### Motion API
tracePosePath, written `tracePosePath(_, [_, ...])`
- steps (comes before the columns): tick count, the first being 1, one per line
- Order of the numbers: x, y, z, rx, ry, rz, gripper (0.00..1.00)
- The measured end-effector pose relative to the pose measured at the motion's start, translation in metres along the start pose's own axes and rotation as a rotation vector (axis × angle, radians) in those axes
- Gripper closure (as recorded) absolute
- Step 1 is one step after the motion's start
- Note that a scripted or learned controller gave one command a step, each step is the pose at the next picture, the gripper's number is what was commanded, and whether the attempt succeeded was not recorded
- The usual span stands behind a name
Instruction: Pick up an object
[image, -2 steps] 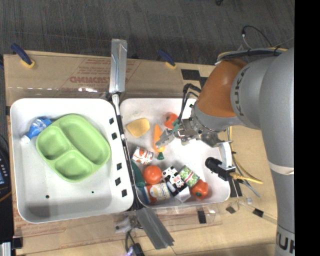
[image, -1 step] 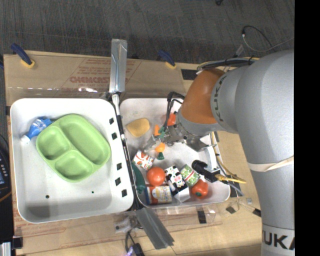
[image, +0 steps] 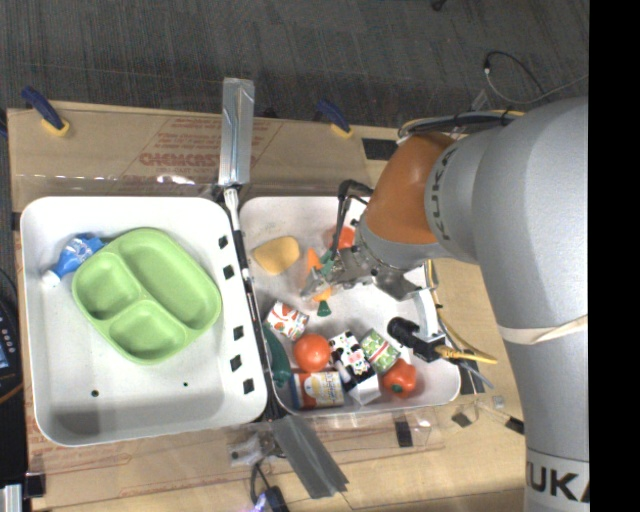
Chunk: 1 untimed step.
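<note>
Grey arm (image: 510, 230), printed "KUKA" in white at the frame's 5 o'clock corner, stands nearest the lens and reaches down into the right bin (image: 290, 208). Its claw (image: 330, 275) sits low over the bin's centre, just beside small orange pieces; its state cannot be told. Nothing is seen held. Pickable goods are crowded toward the bin's 6 o'clock wall, likely where loose items gather: a tomato (image: 311, 352), a second red fruit (image: 400, 378), a black-and-white carton (image: 347, 352), a green-labelled packet (image: 379, 350) and a can (image: 322, 388); their print is too small to read. A yellow lump (image: 276, 254) lies apart at 10 o'clock. The left bin (image: 120, 410) bears a green divided plate (image: 147, 293), with a blue wrapper (image: 72, 252) at its 10 o'clock edge. Cardboard (image: 180, 150) on the desk carries faint red lettering, illegible.
</note>
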<state>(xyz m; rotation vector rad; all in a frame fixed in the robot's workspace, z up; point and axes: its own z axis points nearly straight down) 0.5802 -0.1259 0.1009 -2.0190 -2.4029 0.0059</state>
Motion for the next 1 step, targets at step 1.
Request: tracePosePath(1, [0.0465,0.0274,-0.0923,-0.005,0.000,-0.144,1.00])
